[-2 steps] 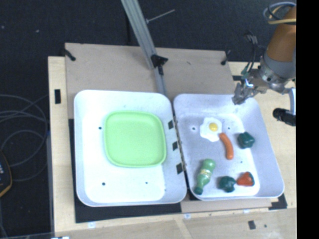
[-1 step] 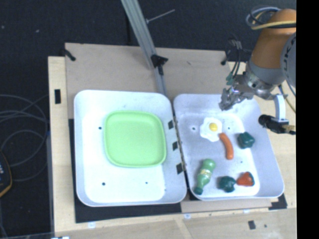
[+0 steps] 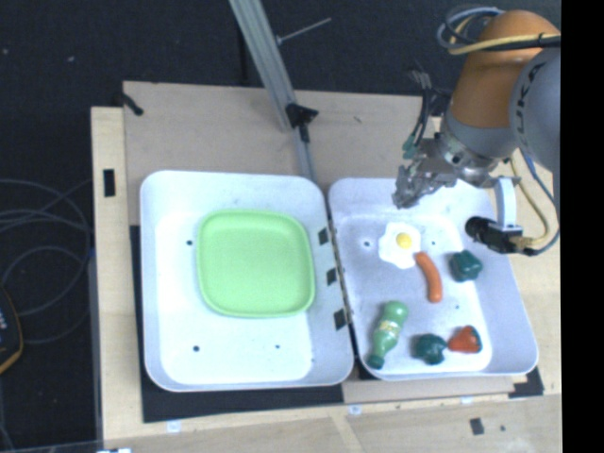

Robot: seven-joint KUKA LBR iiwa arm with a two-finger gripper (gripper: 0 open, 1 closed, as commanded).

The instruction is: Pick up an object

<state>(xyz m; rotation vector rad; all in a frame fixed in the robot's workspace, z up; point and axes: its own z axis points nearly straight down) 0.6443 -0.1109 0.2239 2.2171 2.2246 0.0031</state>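
A: What sits at the left?
B: A green plate (image 3: 255, 262) in the left bin (image 3: 165, 253).
A: And right of it?
B: The right bin (image 3: 363, 206) holds a green bottle (image 3: 387, 332), fried egg (image 3: 401, 244), sausage (image 3: 430, 276) and green pieces.
A: The gripper (image 3: 410, 193)?
B: Above the egg, upper right; nothing between its fingers, and how far apart they stand is unclear.
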